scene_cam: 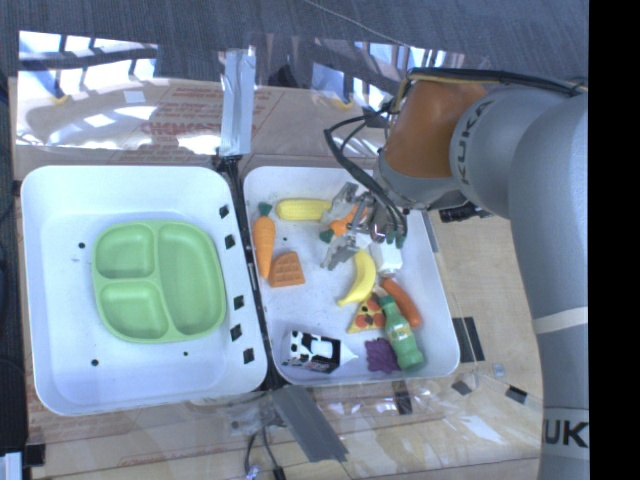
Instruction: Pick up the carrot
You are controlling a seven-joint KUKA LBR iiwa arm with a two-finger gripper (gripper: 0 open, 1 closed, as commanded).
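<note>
Pale bench — two white bins

Bright, even lighting with glare along the far edge.
Strong reflections are seen on the shiny strip beyond the bins, where detail is washed out. Soft, short shadows are cast inside the white bins. Focus is slightly soft throughout, and fine detail is blurred.

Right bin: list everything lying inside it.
The right bin holds a carrot, corn cob, bread slice, banana, pizza slice, sausage, green bottle, grapes and milk carton. The tool covers whatever lies beneath it.
</note>
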